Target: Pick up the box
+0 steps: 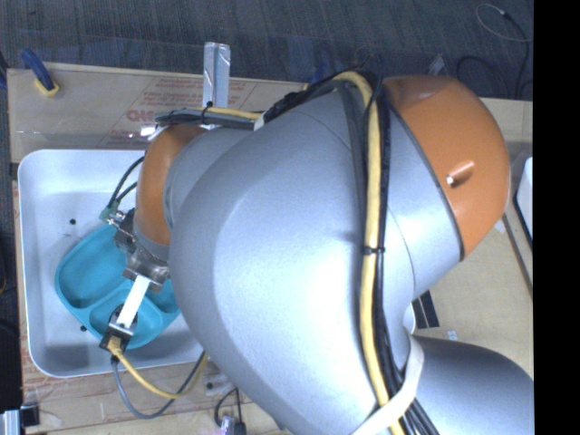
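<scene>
Grey casing of the arm (299, 243) covers most of the bench (82, 89) and stands in the way of nearly everything on its right side. Of the right bin (524, 188) I see a narrow white strip at the right edge. An orange band (159, 184) sits above the wrist, over the left bin (41, 198).

Inside this bin, towards its near left corner, lies a shallow blue dish (77, 275) with a raised rim (it seems to be divided into two hollows). The gripper (136, 261) is low over the right part of this dish. It is either touching the dish or just above it; I cannot tell which, because the wrist hides the place of contact. Whether the gripper is open or closed I also cannot tell.

Where the box lies relative to the gripper I cannot tell, since the arm blocks the middle of the bench. At the far left corner of the bench there is a blue clamp (36, 64). At the far edge a small upright metal piece (216, 69) stands near the orange band.
</scene>
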Controlling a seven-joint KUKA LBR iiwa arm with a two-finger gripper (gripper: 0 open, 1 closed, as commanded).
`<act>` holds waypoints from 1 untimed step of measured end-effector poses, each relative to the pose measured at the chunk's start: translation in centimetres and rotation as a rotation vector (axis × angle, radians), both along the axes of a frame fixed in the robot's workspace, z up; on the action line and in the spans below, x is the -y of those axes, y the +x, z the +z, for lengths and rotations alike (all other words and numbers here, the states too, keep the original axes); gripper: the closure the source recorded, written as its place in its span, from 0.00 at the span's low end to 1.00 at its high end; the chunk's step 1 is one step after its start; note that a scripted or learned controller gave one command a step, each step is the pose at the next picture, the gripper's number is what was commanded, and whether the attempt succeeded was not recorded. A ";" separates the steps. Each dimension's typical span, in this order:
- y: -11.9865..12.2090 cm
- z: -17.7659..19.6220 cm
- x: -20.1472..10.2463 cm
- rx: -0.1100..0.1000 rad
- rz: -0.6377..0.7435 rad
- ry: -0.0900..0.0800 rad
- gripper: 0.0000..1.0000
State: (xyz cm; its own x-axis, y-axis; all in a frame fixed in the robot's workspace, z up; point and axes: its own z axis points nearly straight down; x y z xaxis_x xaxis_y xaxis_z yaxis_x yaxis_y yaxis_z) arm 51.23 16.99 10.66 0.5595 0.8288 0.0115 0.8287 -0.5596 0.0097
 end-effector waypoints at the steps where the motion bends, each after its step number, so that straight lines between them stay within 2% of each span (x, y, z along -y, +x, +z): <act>1: -1.7 -1.5 5.3 -0.018 0.041 -0.002 0.00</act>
State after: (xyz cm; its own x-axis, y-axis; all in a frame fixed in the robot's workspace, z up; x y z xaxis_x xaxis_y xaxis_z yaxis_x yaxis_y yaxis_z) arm 49.54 11.64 9.19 0.5251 0.8510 -0.0004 0.8510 -0.5251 -0.0046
